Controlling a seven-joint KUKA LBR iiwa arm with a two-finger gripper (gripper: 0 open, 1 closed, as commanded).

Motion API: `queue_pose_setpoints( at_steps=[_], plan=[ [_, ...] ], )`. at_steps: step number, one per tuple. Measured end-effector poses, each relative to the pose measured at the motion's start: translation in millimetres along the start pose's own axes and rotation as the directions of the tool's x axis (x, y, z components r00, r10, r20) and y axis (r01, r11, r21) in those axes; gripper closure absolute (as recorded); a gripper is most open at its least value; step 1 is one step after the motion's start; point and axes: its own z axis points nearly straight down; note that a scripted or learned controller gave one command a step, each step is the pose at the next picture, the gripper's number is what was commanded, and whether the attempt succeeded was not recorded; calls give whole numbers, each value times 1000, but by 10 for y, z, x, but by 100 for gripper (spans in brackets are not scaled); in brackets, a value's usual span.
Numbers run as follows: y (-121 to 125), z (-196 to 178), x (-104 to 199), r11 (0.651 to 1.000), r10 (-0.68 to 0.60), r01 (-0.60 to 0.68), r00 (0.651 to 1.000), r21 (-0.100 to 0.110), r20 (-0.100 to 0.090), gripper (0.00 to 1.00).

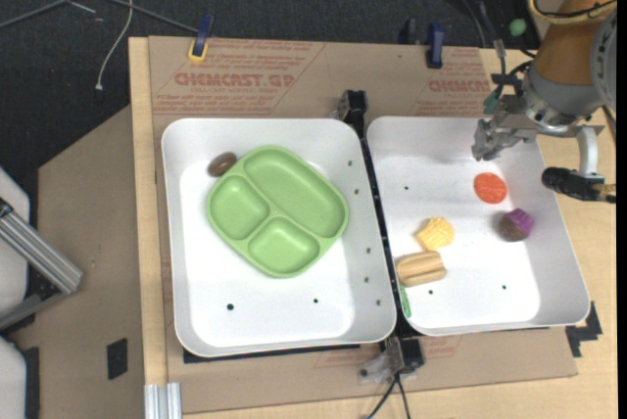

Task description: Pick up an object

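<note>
While the grey arm (573, 65) with its orange band reaches in from the right, its pincer (487, 145) hangs low over the far part of the right bin (549, 309). Whether the pincer is wide or narrow I cannot tell; nothing is visible between its tips.

Just on the near side of the pincer lies a round orange-red object (491, 188), close but apart from it. A little nearer and to the right of that sits a small purple object (515, 224). Further toward the near left from the pincer lie a yellow ridged piece (436, 233) and, just beside it, a tan roll-shaped piece (421, 267).

Well to the pincer's left, in the left bin (196, 309), rests a green divided tray (278, 209), with a small brown object (223, 164) at the tray's far left edge.
</note>
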Motion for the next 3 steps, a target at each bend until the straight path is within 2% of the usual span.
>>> queue_pose_setpoints(
  at_steps=[2,3],
  plan=[
    [19,-755,-5,1000,-1,1,1000,0,0,100],
    [-62,-881,555,1000,-6,6,1000,6,-5,100]
  ],
)
